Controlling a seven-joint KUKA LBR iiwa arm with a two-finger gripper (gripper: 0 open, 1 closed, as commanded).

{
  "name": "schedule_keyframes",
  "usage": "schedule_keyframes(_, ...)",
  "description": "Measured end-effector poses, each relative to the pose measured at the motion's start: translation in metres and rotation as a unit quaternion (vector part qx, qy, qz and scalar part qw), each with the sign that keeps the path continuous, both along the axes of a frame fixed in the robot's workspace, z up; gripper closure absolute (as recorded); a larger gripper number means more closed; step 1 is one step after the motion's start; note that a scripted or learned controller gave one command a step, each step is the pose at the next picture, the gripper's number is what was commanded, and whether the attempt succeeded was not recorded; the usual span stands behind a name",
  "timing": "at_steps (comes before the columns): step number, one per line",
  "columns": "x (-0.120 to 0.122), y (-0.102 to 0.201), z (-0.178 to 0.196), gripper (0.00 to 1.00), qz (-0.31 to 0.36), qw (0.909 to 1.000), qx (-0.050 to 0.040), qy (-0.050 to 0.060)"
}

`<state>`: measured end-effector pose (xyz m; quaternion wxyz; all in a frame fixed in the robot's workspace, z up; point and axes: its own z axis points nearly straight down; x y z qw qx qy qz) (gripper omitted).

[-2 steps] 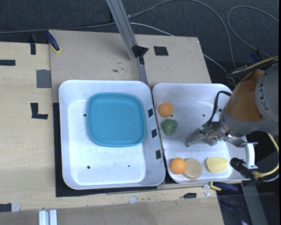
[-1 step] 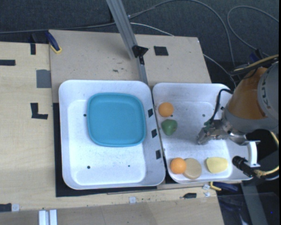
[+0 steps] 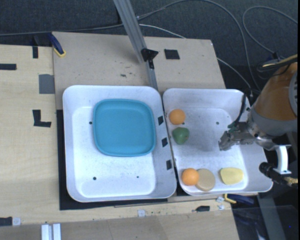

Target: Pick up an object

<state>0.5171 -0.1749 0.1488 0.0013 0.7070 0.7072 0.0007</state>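
The right bin [image 3: 200,98] holds several small items. An orange ball [image 3: 177,116] lies near its left wall, with a green round piece [image 3: 180,134] just below it. Along the front edge sit a second orange ball [image 3: 190,176], a tan disc [image 3: 206,179] and a yellow piece [image 3: 231,175]. My gripper [image 3: 227,141] hangs over the right part of this bin, above bare floor and apart from every item. Nothing shows between its fingers.
The left bin [image 3: 77,134] carries a blue square plate [image 3: 124,127]. A grey metal pole [image 3: 135,31] slants down to the gap between the bins. Cables [image 3: 250,39] trail over the dark floor at the back right.
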Motion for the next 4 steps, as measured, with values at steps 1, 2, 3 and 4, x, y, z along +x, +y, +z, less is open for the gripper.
schedule_keyframes(1,0.001,0.000,0.052,1.00,0.000,1.0000,0.0000,0.000)
schedule_keyframes(2,0.021,0.055,0.047,1.00,0.003,1.0000,0.0011,0.002)
schedule_keyframes(3,0.042,0.094,0.048,1.00,0.002,1.0000,0.0008,0.002)
schedule_keyframes(4,0.063,0.132,0.054,1.00,0.002,1.0000,0.0008,0.002)
